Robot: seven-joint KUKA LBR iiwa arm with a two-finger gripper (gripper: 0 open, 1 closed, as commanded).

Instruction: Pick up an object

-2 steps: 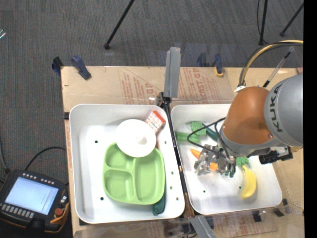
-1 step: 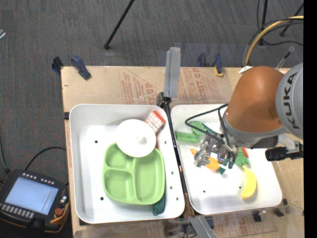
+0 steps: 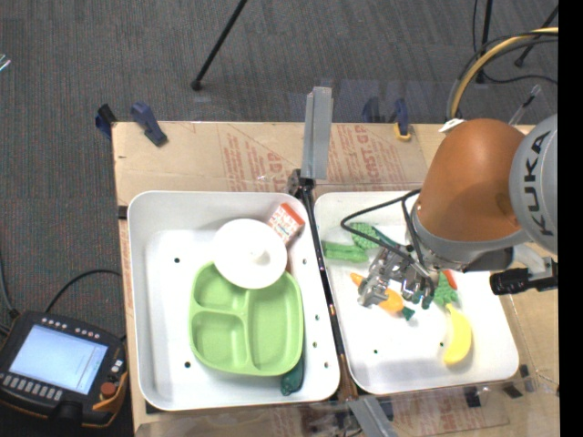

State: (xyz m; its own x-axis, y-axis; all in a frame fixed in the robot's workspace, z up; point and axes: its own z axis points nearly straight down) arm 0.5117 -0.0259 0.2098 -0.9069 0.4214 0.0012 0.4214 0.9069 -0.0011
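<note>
Orange carrot (image 3: 390,301) is lying just beneath the gripper (image 3: 393,283), which is hovering low; whether anything is being gripped, I cannot tell. Next: closing squarely, then lifting.

Dark grey carpet (image 3: 109,35) covers the floor around a workbench topped with brown cardboard (image 3: 237,153) printed in red lettering. Blue clamps (image 3: 146,121) grip the board's far edge at left, with more clamps (image 3: 399,116) along the far edge at right. A thin black tripod leg (image 3: 223,35) slants across the carpet behind the bench. A handheld control pendant (image 3: 59,367) with a lit screen lies on the floor at lower left, its black cable (image 3: 73,289) looping beside it.
</note>
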